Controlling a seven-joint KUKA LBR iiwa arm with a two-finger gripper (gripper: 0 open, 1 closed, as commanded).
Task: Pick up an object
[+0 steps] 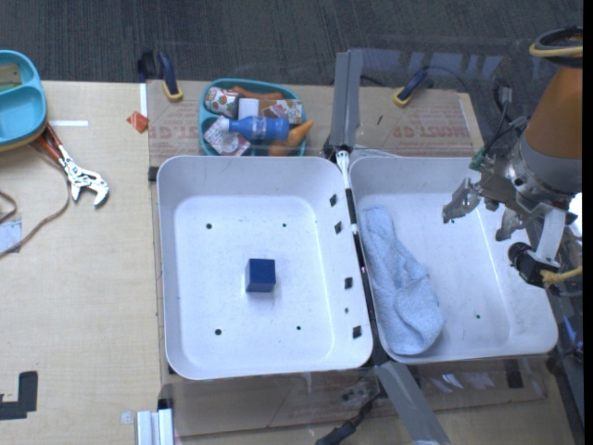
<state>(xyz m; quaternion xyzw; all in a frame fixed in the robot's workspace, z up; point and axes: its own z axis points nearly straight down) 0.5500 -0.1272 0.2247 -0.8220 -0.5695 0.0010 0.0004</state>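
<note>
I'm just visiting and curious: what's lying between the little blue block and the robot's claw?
In the camera view, the pale blue cloth lies between them, in the right bin beside the divider, with the blue block in the left bin and the gripper over the right one.

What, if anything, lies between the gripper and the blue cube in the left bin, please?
The gripper hangs over the right bin. Between it and the blue cube lie the pale cloth along that bin's left side and the rims where the two bins meet. The left bin around the cube looks unobstructed.

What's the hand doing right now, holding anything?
Hand: above the right bin, nothing seen in it; open or closed cannot be told.
</note>
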